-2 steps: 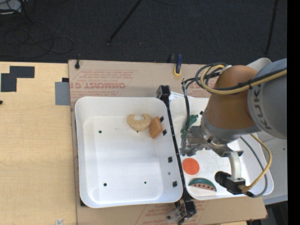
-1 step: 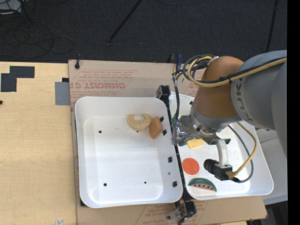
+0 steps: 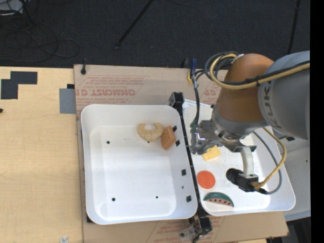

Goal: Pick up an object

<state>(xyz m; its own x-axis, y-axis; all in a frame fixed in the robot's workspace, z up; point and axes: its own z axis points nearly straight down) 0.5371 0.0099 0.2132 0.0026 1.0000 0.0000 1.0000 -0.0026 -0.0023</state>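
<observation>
Near the left wall of the right bin (image 3: 283, 206), the yellow block (image 3: 211, 153) lies just below the gripper (image 3: 200, 142), whose spread I cannot tell from here. The block is a small pale-yellow wedge, like toy cheese; it is probably light and stiff, best pinched across its flat sides. An orange disc (image 3: 205, 179) and a melon slice (image 3: 218, 200) lie toward the bin's near edge.

Two white bins (image 3: 91, 161) on printed cardboard (image 3: 116, 87) — wooden bench (image 3: 35, 161); dark floor (image 3: 101, 24) beyond.
</observation>
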